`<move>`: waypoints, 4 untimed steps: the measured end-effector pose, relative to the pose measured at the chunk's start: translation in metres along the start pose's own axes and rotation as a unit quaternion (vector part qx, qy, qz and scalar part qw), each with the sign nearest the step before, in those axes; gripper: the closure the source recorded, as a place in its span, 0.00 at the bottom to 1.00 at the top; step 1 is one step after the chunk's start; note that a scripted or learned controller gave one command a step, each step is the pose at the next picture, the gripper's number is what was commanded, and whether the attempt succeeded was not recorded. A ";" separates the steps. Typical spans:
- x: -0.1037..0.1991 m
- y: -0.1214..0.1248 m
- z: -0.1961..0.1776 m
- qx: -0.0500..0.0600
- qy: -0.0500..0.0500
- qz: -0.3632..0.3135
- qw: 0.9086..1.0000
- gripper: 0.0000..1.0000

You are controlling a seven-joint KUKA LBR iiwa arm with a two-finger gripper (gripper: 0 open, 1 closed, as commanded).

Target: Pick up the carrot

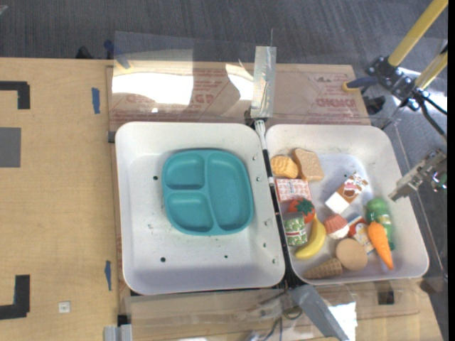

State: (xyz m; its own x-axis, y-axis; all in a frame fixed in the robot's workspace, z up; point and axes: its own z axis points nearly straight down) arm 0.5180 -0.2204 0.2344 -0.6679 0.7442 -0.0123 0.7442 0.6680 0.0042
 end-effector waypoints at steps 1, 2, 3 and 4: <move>0.147 0.082 0.006 0.001 0.007 0.034 0.999 1.00; 0.032 0.024 -0.111 0.000 0.000 -0.029 1.000 1.00; 0.057 -0.007 0.104 0.005 0.013 -0.066 0.998 1.00; 0.097 0.040 -0.015 -0.002 0.001 -0.134 0.991 1.00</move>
State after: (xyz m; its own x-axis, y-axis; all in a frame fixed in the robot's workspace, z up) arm 0.4830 -0.1209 0.2480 -0.8416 0.5400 -0.0113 0.5400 0.8416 0.0058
